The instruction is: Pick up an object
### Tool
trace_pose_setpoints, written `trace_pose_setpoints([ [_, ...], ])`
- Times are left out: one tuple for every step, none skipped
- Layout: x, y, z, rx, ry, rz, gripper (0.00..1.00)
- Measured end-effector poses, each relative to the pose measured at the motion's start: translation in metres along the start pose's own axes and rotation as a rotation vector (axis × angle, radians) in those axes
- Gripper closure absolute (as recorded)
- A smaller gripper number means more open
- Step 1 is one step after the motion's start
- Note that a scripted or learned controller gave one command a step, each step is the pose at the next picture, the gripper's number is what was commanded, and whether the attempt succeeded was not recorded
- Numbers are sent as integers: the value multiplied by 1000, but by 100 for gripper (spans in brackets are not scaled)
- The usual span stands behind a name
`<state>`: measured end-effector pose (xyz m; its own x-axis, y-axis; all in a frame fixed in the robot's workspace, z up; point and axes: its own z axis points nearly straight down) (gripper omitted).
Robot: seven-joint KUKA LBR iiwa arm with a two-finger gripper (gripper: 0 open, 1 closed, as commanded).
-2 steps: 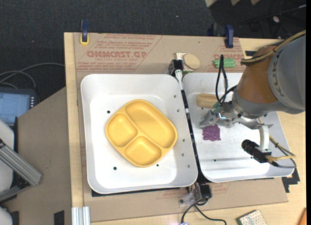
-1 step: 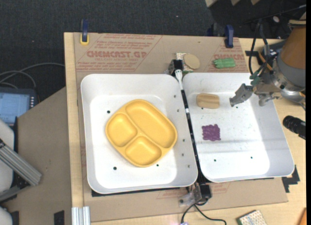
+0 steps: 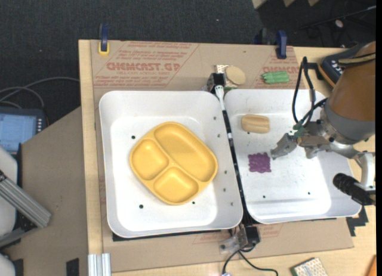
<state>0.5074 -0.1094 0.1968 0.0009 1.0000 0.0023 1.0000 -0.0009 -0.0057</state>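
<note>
In the right bin [image 3: 298, 200] lie a tan, bun-shaped object [image 3: 255, 124] near the far left corner and a flat purple object [image 3: 259, 163] further forward. My gripper [image 3: 280, 149] hangs low over this bin, just right of the purple object and in front of the tan one. It touches neither, and nothing shows in it. The grey arm with its orange band [image 3: 352, 99] reaches in from the right.
A yellow divided plate [image 3: 172, 161] fills the middle of the left bin [image 3: 113, 149]. On the bench behind the bins sit a green object [image 3: 275, 78] and a round tan disc [image 3: 236, 76]. A black cable [image 3: 298, 99] loops over the right bin's far side.
</note>
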Motion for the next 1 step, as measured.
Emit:
trace_pose_setpoints([
  [14, -29, 118, -1, -1, 0, 0],
])
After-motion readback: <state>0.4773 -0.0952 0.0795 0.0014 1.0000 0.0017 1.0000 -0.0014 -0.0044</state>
